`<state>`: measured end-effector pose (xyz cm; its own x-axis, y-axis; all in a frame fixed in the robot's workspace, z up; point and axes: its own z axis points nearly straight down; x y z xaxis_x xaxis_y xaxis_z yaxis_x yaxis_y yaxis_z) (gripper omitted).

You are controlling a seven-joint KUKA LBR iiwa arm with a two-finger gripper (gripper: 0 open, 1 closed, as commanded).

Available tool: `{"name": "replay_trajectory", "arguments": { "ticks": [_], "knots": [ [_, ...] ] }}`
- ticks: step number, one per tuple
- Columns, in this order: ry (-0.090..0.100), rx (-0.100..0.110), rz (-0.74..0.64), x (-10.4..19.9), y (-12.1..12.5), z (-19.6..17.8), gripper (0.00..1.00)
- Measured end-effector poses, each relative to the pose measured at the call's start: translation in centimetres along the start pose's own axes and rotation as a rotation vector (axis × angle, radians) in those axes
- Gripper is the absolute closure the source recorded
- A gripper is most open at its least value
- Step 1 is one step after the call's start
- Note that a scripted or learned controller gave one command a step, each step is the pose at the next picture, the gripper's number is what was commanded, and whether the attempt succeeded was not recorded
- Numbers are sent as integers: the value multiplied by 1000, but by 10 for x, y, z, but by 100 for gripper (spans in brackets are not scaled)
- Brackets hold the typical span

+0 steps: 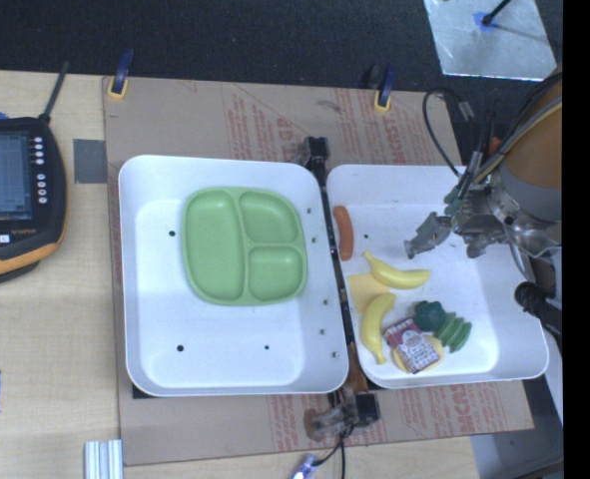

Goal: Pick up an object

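The right bin [479, 193] holds an orange-red sausage [343, 232] near its left wall. Two yellow bananas lie in it, one [395, 272] in the middle and one [374, 324] lower down, next to a red-and-white packet [412, 346] and a dark green vegetable toy [442, 324]. My gripper [446, 241] hangs over the bin's upper right part, up and to the right of the middle banana. Its fingers are spread open with nothing between them.
The left bin [155, 317] holds a light green divided plate [245, 244]. A tablet controller [10, 193] lies at the bench's far left. Cables loop down beside the arm at the right, and clamps sit on the cardboard's far edge.
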<state>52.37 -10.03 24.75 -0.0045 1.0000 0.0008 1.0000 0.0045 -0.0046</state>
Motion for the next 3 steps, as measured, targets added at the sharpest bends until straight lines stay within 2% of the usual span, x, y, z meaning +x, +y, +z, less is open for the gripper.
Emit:
{"name": "replay_trajectory", "arguments": {
  "ticks": [1, 2, 3],
  "knots": [
    [-2, 1, -2, 7, 23, 68, 0],
    [-7, -14, 0, 3, 33, 151, 0],
    [-7, -13, -2, 3, 34, 141, 100]
  ]
}}
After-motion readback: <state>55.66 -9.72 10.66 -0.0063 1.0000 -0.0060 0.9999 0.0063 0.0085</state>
